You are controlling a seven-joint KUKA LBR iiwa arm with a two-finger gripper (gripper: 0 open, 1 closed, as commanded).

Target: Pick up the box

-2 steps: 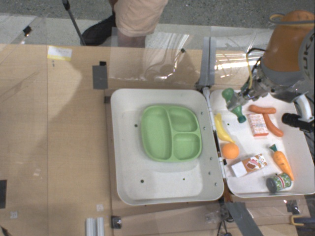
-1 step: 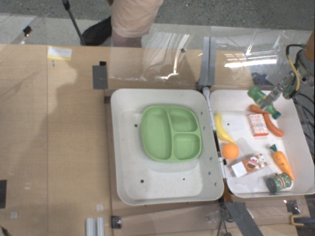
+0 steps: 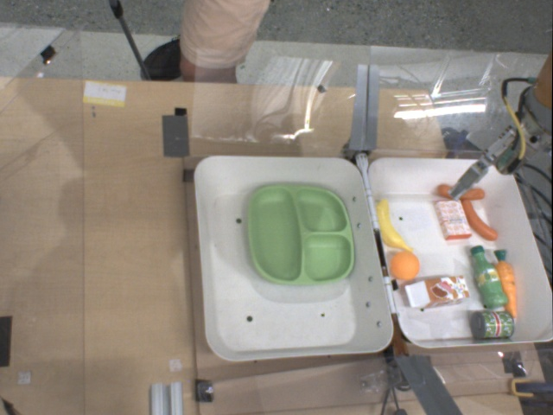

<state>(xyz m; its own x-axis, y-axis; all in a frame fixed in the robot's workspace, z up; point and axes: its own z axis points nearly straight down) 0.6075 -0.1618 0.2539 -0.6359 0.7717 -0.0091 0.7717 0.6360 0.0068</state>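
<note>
Gripper (image 3: 456, 192) hangs just above box (image 3: 452, 220), near sausage (image 3: 473, 213).

— What does the arm (image 3: 529, 119) look like?

— Little of it shows at the right edge: a rounded grey body, with a pale orange-tinted patch at the very edge near the top.

— Any cables?

— A dark cable (image 3: 511, 102) loops beside the grey body, arching over and running down along it.

— And the claw (image 3: 459, 192)?

— Slim and grey, a narrow tapering piece that runs out from a darker, blockier wrist part (image 3: 507, 152). It is too small to make out screws or markings.
</note>
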